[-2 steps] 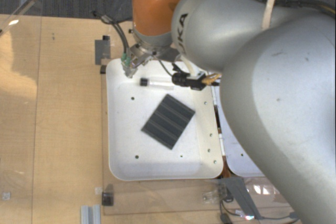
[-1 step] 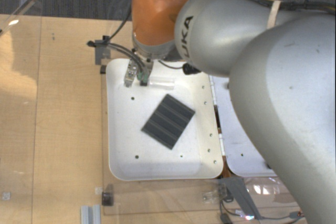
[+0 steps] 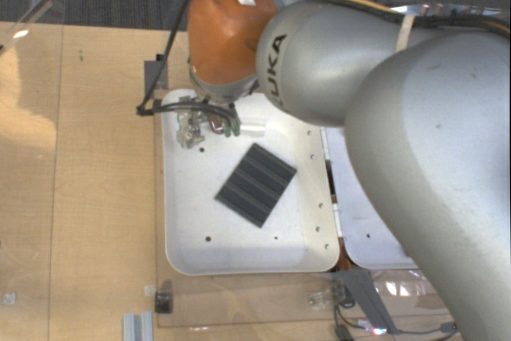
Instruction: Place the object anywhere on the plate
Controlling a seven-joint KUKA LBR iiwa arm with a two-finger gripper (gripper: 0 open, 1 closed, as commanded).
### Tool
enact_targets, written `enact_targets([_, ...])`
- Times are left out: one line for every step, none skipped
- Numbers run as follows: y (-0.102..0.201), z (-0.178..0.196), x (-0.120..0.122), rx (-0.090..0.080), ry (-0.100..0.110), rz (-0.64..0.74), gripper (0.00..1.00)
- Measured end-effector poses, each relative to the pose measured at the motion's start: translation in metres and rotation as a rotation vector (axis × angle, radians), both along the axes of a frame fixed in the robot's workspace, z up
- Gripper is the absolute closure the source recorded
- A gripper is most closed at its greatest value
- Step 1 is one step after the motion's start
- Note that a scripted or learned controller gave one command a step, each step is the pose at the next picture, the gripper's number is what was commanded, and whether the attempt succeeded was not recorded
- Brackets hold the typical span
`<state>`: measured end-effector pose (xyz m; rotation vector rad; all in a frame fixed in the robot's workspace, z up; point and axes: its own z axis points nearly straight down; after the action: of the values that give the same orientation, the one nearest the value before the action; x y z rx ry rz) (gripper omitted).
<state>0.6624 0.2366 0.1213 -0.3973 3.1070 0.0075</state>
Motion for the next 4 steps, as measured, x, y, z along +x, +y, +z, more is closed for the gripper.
enact_targets([0.000,0.025,0.008,-0.001,-0.004,0.202,1.00])
enact_targets([0.000,0.055,0.008,-0.004,-0.008,0.659,1.00])
enact_targets([-0.011,-0.026,0.012,-0.006,-0.020,0.720,1.00])
enact_targets([-0.009,0.032,0.008,-0.008,-0.010,0.994,1.00])
